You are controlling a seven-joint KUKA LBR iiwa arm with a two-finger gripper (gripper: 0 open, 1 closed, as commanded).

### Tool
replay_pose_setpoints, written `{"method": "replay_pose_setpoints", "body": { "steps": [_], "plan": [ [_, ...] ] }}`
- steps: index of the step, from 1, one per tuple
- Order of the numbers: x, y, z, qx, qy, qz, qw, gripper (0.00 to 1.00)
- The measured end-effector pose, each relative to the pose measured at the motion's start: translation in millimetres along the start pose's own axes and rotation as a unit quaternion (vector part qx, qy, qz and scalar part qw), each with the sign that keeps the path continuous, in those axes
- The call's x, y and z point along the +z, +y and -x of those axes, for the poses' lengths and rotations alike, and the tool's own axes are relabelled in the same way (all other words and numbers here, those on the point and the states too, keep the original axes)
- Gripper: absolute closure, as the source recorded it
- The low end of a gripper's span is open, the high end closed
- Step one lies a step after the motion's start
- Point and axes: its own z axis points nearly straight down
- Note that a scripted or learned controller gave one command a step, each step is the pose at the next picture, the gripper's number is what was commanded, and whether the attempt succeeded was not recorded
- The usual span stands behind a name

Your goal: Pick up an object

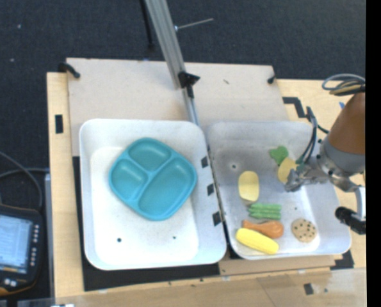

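Right bin [318, 235]: white and shallow, holds all the small toy foods.
Pale yellow piece [287, 169]: smooth, right beside the gripper [293, 183], with a green lumpy bit [279, 153] just above it.
Fingers: dark and low over the bin floor; I cannot tell if they are spread or pressed together, or if they hold anything.
Other food: yellow oval slice [248, 186], green beans [265, 210], orange carrot [264, 228], yellow corn [257, 240], round dotted cookie [303, 229].
Left bin [94, 235]: holds a blue plate [153, 178] with three parts.
Worktop [132, 88]: flat, light brown.
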Motion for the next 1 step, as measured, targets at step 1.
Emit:
{"method": "replay_pose_setpoints", "body": {
  "steps": [1],
  "plan": [
    [-47.2,2.9,-6.6,-0.003,0.000,0.000,1.0000,1.00]
  ]
}}
